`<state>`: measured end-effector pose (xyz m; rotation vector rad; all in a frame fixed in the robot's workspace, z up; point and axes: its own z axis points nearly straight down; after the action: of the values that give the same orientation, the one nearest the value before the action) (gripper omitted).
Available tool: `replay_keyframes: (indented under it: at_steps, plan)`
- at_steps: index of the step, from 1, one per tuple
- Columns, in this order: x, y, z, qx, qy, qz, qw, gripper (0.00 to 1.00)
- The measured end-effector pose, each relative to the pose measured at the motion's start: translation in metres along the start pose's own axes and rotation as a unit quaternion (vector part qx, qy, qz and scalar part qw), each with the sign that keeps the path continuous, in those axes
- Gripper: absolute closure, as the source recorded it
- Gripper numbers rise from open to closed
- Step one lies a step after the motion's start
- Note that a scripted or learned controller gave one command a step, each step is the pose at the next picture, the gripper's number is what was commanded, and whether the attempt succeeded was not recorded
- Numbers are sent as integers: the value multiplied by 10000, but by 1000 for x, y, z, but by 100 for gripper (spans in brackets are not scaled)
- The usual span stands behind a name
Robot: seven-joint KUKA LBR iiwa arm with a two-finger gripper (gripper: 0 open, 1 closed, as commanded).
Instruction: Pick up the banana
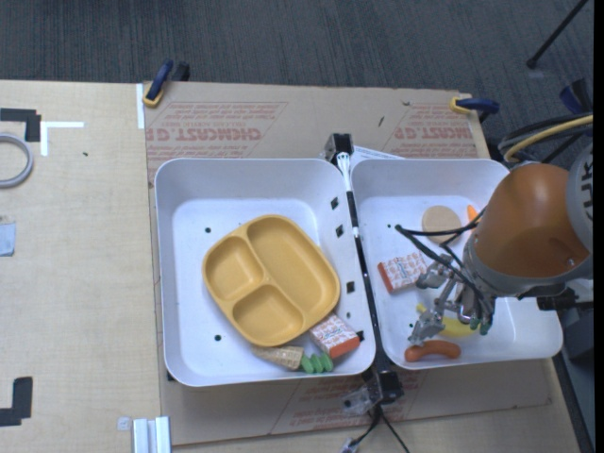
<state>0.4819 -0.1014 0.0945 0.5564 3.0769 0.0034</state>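
In the right bin (528, 343), a small patch of the yellow banana (459, 327) peeks out from under the gripper, near the front wall. My gripper (436, 315) is low over that spot, its metal parts covering most of the banana. The grey arm with its orange band (528, 225) reaches in from the right and hides the bin's right side. Whether the banana sits inside the gripper cannot be made out.
A red sausage (432, 351) lies just in front of the gripper, a red-and-white packet (401, 272) to its left, and a round tan biscuit (441, 220) behind. The left bin (179, 253) holds a yellow divided plate (271, 278), a small box (333, 337), a cracker (281, 357) and a green piece (319, 363).
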Motion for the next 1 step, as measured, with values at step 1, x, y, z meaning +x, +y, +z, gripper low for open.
replay_keyframes:
  at_steps: [1]
  plan:
    - [5, 6, 2, 23, 49, 956, 9954, 0]
